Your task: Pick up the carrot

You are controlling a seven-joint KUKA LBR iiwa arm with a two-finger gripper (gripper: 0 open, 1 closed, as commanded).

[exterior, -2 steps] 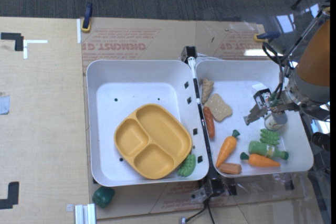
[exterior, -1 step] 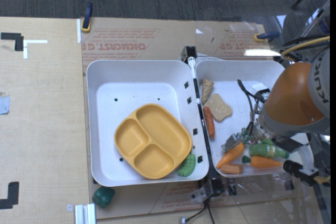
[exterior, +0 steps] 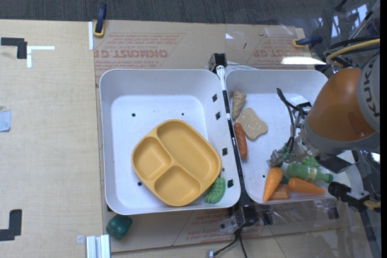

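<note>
Orange carrot (exterior: 272,183) lies in the right bin (exterior: 275,84), near its front wall, tip pointing toward the front edge, leafy end up toward the arm. A second orange carrot (exterior: 307,185) lies just beside it, crosswise, with a green stalk (exterior: 308,173) above. Same bin, farther back: a sausage (exterior: 241,141), a slice of bread (exterior: 252,124), a pale piece (exterior: 237,103) at the divider.

Left bin (exterior: 115,130) carries a yellow divided plate (exterior: 175,161); a green vegetable (exterior: 215,190) sits at the plate's front corner. Another green item (exterior: 119,226) rests on the bench outside the bins.

Handling, as a guess: toy food, light, rigid, smooth skin likely slippery. Tapered shape, so the thick upper half looks like the best hold; a pinch across the width, not along it. The neighbour carrot crowds one side.

Arm (exterior: 338,112) reaches in from the right, wrist bent down over the bin's front right area. Pincer (exterior: 289,155) sits low just above the carrot's top end; whether it is spread or pressed together, cannot tell, the wrist and clutter hide it.
</note>
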